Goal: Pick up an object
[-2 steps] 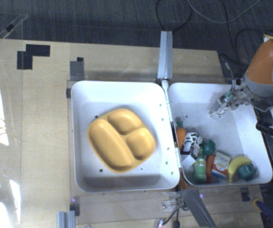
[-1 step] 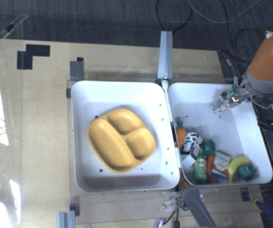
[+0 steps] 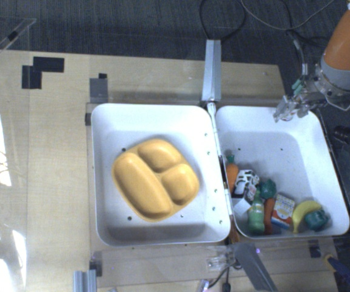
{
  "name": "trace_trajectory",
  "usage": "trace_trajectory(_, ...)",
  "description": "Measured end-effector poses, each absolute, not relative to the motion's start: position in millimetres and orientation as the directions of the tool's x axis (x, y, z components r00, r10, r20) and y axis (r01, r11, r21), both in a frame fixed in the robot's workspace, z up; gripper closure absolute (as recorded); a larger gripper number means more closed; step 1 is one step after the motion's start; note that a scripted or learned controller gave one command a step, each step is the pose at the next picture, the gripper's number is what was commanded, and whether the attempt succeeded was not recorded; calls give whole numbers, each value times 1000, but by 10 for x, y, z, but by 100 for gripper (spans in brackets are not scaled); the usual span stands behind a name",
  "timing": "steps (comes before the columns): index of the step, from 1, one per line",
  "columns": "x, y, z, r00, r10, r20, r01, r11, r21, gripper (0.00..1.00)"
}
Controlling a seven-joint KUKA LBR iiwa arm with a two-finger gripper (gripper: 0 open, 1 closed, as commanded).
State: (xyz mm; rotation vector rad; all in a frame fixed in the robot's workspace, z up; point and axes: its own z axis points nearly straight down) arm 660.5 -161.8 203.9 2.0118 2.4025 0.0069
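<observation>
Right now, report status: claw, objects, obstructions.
Claw over right bin's far rim, holding nothing. Toy pile untouched at near end. Yellow tray in left bin.

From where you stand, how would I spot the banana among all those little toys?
Look at the right-hand white bin, where small toys crowd the near edge. The banana lies toward that pile's right end, beside a teal toy. It is the only curved yellow piece there.

Surface: pale wood, seen at a slant.
Left bin: shallow, white, resting on the surface.
Right bin: white, just beside the left one.
Metal rail: upright between the bins' far corners.
Black markers: flat, far left.
</observation>
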Motion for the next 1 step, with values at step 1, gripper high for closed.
trace_trajectory(1,6698,-882,2188,-67,998,-1,998,67,7,100)
